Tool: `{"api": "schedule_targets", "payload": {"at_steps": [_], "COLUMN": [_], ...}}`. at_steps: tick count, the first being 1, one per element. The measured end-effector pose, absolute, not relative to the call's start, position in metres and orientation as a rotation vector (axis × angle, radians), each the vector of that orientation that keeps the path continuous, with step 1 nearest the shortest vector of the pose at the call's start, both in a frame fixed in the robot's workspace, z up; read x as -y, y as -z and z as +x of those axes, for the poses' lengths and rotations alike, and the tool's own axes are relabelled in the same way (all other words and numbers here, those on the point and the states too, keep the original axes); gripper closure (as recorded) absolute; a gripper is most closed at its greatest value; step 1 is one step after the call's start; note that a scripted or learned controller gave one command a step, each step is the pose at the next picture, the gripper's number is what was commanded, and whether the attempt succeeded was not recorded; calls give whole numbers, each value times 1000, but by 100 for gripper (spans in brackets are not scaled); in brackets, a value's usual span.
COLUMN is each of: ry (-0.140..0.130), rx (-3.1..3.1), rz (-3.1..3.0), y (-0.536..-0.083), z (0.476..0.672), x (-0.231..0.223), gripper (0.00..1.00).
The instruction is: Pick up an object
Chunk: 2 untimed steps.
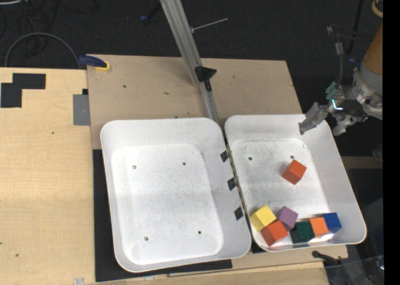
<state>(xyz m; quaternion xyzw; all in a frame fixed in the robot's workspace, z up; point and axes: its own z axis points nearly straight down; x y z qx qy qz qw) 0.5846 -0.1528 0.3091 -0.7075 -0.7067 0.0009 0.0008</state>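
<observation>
Small coloured blocks lie in the right bin (331, 152). An orange-red block (294, 171) rests alone near the bin's middle. Along the bin's near edge sit a yellow block (264, 217), a purple block (287, 216), a red block (274, 232), a dark green block (302, 232), an orange block (319, 225) and a blue block (332, 221), packed close together. My gripper (325, 119) hangs above the far right corner of that bin with its fingers spread apart and nothing between them. It is well up and to the right of the orange-red block.
The left bin (125, 134) lies beside the right one, joined by black clips. A slanted aluminium rail (185, 40) rises behind the bins. A wooden bench top stretches to the left, with a blue and yellow clamp (95, 62) at its back.
</observation>
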Motion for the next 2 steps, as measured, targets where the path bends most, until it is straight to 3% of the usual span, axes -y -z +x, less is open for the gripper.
{"api": "schedule_targets", "payload": {"at_steps": [1,2], "ry": [-3,-5], "rx": [2219,2212], "rz": [-2221,-2223], "y": [-309,-294], "z": [585,546], "x": [153,135], "gripper": [0,0]}}
